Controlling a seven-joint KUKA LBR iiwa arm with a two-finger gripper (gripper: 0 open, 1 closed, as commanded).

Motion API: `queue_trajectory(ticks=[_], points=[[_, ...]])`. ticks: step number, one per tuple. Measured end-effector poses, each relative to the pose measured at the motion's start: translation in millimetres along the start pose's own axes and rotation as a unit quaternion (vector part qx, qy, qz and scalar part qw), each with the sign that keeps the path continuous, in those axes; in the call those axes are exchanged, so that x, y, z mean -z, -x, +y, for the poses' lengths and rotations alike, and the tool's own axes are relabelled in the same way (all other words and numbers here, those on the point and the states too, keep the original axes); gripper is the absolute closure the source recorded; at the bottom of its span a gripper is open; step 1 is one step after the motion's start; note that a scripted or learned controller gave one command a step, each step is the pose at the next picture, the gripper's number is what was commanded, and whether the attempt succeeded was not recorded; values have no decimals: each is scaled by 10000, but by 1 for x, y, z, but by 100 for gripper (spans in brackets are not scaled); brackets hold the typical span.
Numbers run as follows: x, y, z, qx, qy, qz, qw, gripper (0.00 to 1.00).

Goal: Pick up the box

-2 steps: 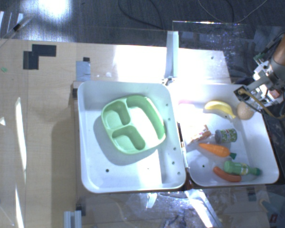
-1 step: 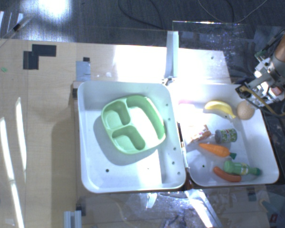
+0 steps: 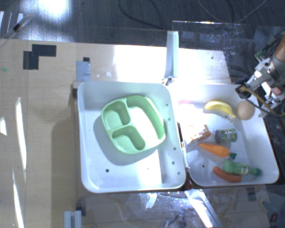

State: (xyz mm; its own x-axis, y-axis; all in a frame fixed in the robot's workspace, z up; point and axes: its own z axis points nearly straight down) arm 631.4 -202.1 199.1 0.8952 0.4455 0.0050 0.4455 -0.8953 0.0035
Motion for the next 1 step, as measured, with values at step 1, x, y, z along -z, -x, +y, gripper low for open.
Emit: queue_trajectory(ticks=[1], points=[[56, -19, 12, 341, -3, -5, 9994, 0]])
